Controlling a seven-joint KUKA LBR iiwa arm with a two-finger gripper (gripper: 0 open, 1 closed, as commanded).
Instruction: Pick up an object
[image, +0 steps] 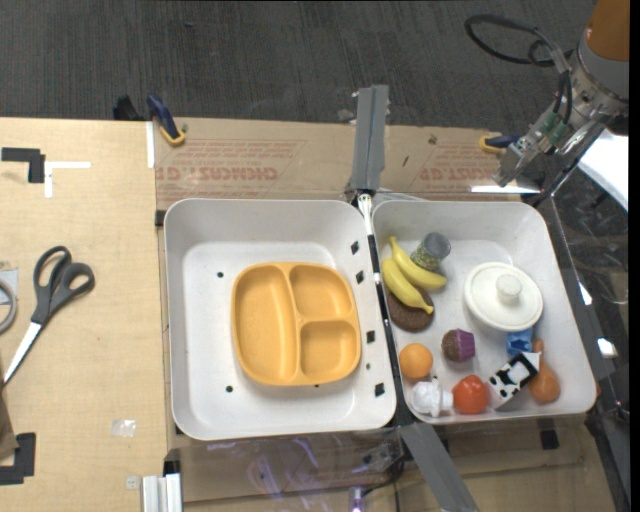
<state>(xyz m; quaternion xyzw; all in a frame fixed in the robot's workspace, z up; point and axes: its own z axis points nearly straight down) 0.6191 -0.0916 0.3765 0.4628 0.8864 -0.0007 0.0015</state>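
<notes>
Bananas (405, 275) look like my best pick, since the task lets me take any object. They lie in the right bin (560, 300), at its left side, close to the wall between the two bins. They are long and bent. Their long line runs from the far side of the bin toward me and a bit to the right. The stem end points away from me and the tips point toward me. One end rests on a brown disc (410, 314), so that end may sit a little high.

A small grey cup (435, 250) is just beside the bananas. A white pot (503, 295) with a lid sits near them on the right. Closer to me are an orange ball (415, 360), a purple lump (458, 345), a red ball (470, 393) and a black and white toy (512, 380). These are packed close, so I think they are harder to grab alone.

The left bin (190, 300) holds a yellow tray (297, 323). Scissors (50, 285) lie on the surface, far off to the left.

The gripper (530, 150) hangs up high past the far right corner of the right bin, well apart from the bananas. It holds nothing that I can see. I cannot tell if it is spread or closed. I think it must first come across and down.
</notes>
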